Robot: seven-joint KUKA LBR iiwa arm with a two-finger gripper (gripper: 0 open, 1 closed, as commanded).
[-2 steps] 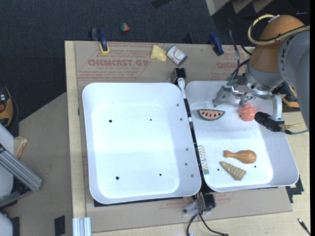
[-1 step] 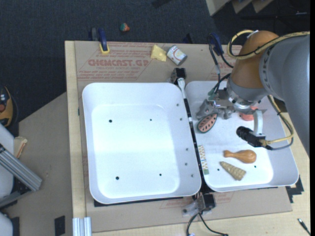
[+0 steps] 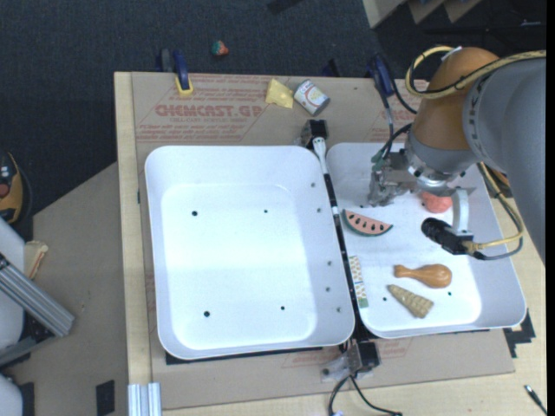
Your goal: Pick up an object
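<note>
The left bin (image 3: 234, 250) of the two white bins holds no objects. The right bin (image 3: 494, 306) carries four pieces: one watermelon slice (image 3: 368, 224) near the shared wall, one drumstick (image 3: 424, 275), one ridged cone (image 3: 410, 301) just below it, and one pink-red item (image 3: 436, 202) partly hidden under the wrist. The end effector (image 3: 384, 189) hangs low over the upper part of the right bin, just above the watermelon slice and left of the pink-red item; whether it is wide or narrow cannot be told. Nothing shows in its grasp, so the step in hand looks like the approach. The next move likely calls for settling squarely over one piece, probably the slice, before closing. Beyond the bins, a yellow piece (image 3: 279, 94) and a small box (image 3: 311, 97) lie on the tabletop (image 3: 139, 232).
</note>
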